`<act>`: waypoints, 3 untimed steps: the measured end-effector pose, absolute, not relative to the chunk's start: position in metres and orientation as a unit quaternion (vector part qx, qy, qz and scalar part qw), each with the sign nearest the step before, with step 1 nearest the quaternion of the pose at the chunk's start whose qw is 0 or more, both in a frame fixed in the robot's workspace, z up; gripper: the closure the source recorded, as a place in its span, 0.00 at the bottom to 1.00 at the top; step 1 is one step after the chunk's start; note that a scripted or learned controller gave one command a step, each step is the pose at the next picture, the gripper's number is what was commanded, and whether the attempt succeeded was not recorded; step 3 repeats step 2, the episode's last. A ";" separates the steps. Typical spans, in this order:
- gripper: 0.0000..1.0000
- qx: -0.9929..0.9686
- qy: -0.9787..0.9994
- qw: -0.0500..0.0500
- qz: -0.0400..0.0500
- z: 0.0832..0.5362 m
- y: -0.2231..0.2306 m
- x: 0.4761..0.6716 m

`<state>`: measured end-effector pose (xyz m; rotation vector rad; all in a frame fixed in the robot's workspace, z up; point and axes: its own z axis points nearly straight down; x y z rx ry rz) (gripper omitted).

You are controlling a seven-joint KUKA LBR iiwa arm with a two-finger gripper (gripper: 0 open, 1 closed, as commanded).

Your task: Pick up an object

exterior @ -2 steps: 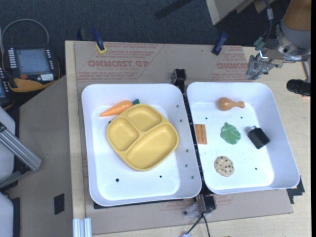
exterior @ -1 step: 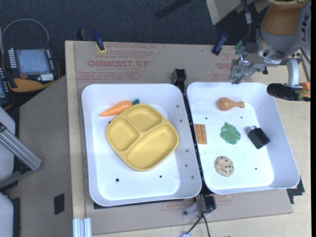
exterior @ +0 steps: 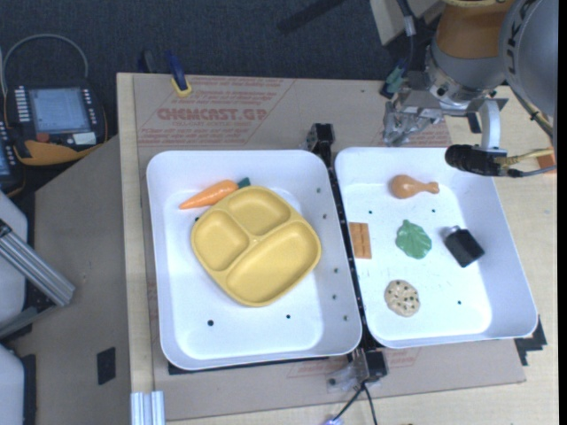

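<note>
Inspector: Where was the gripper [exterior: 400,131]?

Clerk: Above the far rim of the right bin [exterior: 505,237], its fingers slightly spread, with nothing between them.

Inspector: And that bin's contents?

Clerk: A chicken drumstick [exterior: 412,186] lay nearest the gripper. Below it sat a green leafy piece [exterior: 413,239], with a black block [exterior: 462,245] just beside, a cookie [exterior: 402,297] toward the near side, and an orange-brown wafer [exterior: 360,241] by the left wall.

Inspector: The left bin [exterior: 173,264]?

Clerk: A yellow divided plate [exterior: 255,245], with a carrot [exterior: 207,194] touching its far edge.
</note>
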<state>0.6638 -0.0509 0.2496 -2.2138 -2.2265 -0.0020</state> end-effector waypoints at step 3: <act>1.00 -0.705 -0.709 0.002 0.001 0.219 0.056 0.654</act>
